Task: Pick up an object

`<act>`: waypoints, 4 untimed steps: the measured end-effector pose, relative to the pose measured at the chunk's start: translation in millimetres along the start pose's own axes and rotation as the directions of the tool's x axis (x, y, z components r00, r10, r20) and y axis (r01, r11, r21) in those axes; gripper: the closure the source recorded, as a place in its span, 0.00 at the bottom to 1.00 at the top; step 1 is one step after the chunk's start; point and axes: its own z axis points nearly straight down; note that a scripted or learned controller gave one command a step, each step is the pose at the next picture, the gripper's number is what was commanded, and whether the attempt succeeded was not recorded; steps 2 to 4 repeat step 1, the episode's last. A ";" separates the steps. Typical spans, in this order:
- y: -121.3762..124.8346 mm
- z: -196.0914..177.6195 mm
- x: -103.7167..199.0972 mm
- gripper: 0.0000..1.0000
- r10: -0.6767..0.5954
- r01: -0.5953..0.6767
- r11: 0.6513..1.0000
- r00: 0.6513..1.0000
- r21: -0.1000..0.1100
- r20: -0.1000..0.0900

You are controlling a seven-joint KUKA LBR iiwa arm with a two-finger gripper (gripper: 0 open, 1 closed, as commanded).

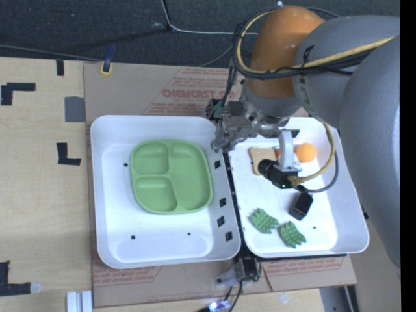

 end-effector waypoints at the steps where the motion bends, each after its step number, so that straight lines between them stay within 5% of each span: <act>1: 19.9 15.3 41.9 1.00 0.003 -0.003 1.000 1.000 0.001 0.003; 4: 19.9 15.3 41.9 1.00 0.003 -0.003 1.000 1.000 0.001 0.003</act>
